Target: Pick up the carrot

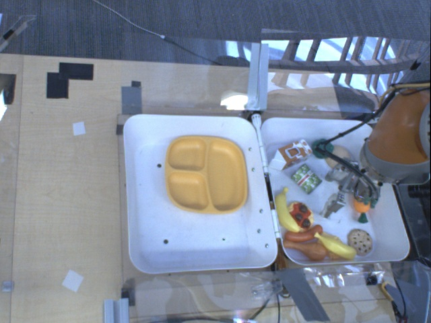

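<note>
Carrot (363, 208) sits in my right bin (401, 249), near its right wall, small and orange with a green top, just beside the gripper (339, 200). I see the arm (399, 138) reaching in from the right, fingers pointing down-left over the bin floor. I cannot tell whether they are parted or closed. A yellow plate (205, 173) lies in the left bin (145, 234)

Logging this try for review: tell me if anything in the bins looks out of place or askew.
Nothing looks damaged or spilled. The yellow plate sits flat in the left bin. The toy food lies jumbled in the right bin, with the carrot next to the gripper.
</note>
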Robot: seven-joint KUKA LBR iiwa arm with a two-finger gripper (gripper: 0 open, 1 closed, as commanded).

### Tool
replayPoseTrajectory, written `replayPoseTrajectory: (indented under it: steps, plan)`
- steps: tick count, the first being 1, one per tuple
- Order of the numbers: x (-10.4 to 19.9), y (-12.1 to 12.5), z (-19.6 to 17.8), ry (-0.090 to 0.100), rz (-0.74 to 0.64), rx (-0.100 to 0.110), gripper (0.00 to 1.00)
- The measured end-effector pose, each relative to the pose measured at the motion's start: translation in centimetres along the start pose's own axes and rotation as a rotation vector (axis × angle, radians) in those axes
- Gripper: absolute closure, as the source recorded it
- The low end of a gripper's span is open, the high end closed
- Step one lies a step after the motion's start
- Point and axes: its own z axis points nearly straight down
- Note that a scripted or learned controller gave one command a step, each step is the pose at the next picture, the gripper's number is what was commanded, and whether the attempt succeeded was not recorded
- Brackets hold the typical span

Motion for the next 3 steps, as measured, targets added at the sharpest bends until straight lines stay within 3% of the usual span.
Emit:
replayPoseTrajectory:
  steps: [1, 2, 3]
  plan:
    - [3.0, -3.7, -0.1, -0.002, 0.059, 0.0, 0.0]
    - [0.5, 2.6, 0.0, -0.002, 0.122, -0.003, 0.0]
    - [1.0, 0.7, 0.0, -0.001, 0.232, -0.003, 0.0]
